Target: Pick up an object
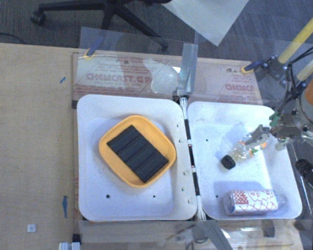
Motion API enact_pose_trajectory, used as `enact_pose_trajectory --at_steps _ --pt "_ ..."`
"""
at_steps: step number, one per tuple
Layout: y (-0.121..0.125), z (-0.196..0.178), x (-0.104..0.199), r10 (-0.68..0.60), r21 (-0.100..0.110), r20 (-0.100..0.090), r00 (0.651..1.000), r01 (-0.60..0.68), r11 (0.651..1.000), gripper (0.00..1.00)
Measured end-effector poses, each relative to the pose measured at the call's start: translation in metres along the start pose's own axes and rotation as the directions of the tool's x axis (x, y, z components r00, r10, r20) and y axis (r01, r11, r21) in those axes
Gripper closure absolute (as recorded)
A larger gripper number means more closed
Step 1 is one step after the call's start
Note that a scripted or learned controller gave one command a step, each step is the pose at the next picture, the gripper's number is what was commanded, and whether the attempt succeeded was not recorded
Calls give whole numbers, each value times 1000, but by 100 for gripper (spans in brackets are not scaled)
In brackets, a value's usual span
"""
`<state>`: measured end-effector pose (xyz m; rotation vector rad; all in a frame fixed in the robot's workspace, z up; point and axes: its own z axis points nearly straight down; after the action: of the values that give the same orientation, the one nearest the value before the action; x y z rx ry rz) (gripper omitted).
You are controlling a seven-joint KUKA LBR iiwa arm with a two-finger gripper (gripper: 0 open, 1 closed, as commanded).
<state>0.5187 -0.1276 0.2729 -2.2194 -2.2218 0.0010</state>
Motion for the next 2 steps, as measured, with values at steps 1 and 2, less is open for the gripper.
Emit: enact_pose_trajectory --at_steps 1,2 --pt "3 171 1 -31 0 0 1000 31 1000 0" --pt "53 184 -7 -92 -8 2 996 92 996 0"
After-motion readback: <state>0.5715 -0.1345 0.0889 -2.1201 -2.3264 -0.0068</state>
